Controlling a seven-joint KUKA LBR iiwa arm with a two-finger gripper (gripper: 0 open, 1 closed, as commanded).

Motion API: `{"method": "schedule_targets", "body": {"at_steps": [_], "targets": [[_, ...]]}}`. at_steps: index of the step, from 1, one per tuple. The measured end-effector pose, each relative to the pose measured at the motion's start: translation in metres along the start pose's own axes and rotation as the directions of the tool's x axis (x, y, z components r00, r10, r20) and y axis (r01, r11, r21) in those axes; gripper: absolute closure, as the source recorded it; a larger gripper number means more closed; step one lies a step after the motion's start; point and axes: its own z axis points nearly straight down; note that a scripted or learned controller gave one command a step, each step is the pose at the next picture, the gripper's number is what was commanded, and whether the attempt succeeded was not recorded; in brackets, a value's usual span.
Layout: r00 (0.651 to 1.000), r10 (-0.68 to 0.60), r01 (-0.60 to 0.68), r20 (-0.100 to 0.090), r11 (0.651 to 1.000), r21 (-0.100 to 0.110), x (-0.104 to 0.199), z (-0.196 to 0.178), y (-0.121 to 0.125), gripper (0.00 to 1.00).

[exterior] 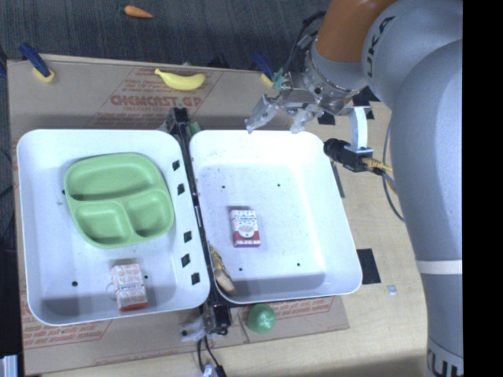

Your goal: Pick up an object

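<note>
Cardboard covers the surface (118,104) under two white bins sitting side by side. From my seat, the gripper (277,118) hangs over the far rim of the right bin (338,226), fingers spread apart with nothing between them. Down in that bin lies a small red-and-white box (245,228), flat on the floor a little left of centre, its long axis running from the far rim toward the near one. It's well apart from the gripper. Over in the left bin (31,210) I see a green divided tray (118,199) and, nearer me, a small packet (128,285). A banana (180,78) rests on the cardboard beyond the bins, and a green ball (261,318) sits by the near edge.
</note>
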Motion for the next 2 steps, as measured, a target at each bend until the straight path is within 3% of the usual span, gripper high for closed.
{"method": "schedule_targets", "body": {"at_steps": [1, 2], "targets": [[1.000, 0.001, -0.001, 0.001, 1.000, 0.000, -0.068, -0.028, 0.000, 0.00], [1.000, -0.003, 0.003, -0.002, 1.000, 0.007, -0.028, 0.144, -0.014, 0.00]]}}
